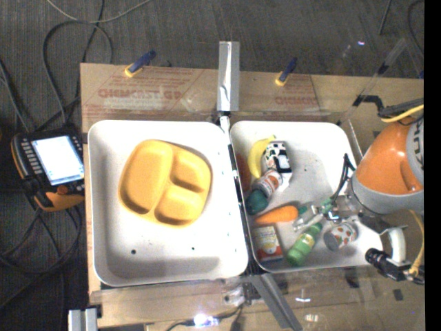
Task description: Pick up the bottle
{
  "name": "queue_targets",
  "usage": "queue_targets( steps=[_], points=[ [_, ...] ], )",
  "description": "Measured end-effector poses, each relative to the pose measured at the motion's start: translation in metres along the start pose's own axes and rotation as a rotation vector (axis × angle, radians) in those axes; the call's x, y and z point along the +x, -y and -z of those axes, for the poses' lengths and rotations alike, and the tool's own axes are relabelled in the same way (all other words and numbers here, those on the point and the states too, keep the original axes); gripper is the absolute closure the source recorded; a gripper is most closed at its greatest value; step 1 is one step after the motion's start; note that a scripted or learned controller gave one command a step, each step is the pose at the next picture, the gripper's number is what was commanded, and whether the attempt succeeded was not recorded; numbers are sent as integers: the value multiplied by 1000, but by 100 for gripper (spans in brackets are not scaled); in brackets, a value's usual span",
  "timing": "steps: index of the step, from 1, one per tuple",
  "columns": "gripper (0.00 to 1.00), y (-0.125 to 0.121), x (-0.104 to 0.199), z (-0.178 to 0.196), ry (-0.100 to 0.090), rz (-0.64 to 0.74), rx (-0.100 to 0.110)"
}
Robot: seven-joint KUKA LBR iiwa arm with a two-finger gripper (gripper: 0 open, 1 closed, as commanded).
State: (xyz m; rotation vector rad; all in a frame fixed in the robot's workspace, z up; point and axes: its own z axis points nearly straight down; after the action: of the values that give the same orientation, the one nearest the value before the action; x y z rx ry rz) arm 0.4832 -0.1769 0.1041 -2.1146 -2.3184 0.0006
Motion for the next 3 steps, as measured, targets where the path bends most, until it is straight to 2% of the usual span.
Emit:
queue_targets(
  steps=[1, 2, 3],
  points=[
    [0, -5, 25, -14, 15, 146, -10],
    [100, -7, 28, -5, 12, 148, -15],
    [100, -7, 85, 78, 3, -144, 1]
  ],
)
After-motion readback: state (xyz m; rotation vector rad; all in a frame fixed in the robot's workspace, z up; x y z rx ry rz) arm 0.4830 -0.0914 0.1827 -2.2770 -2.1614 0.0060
